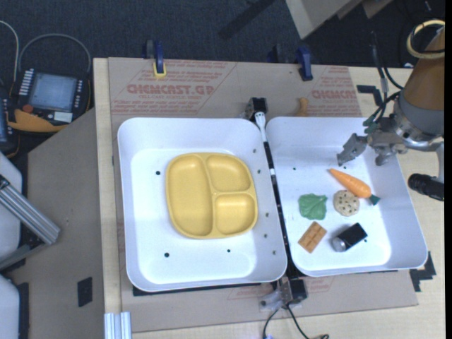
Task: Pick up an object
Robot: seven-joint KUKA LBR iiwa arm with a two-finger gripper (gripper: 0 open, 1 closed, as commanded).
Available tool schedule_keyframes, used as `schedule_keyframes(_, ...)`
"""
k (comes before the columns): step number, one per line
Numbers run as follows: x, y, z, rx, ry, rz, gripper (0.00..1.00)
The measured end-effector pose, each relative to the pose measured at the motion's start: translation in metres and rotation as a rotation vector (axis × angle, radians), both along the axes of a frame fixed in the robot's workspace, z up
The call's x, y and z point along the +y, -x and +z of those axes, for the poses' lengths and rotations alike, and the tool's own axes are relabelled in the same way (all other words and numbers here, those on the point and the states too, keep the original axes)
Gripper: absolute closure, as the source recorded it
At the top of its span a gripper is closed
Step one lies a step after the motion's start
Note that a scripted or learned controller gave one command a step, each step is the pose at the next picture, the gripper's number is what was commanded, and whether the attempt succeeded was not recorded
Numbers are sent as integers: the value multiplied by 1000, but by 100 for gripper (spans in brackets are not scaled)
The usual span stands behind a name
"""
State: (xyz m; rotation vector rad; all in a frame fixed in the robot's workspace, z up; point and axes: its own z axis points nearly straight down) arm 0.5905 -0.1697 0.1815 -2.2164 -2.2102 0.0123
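The right bin (304,147) holds several small items. An orange carrot (351,183) lies near its middle, with a green leafy piece (312,205) and a round speckled cookie (346,203) just below it. A brown wafer (312,236) and a black and silver block (350,236) lie near the front wall. My gripper (366,154) hangs over the back right part of this bin, just above the carrot's upper end. It is open and nothing is between its fingers.
The left bin (141,154) holds a yellow divided plate (210,193). Clamps and a black bracket (258,108) sit along the back of the bench. A screen device (53,90) lies on the floor at the left.
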Motion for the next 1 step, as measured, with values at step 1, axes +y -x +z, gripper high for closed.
schedule_keyframes(1, 0, -3, 7, -13, 3, 3, 0)
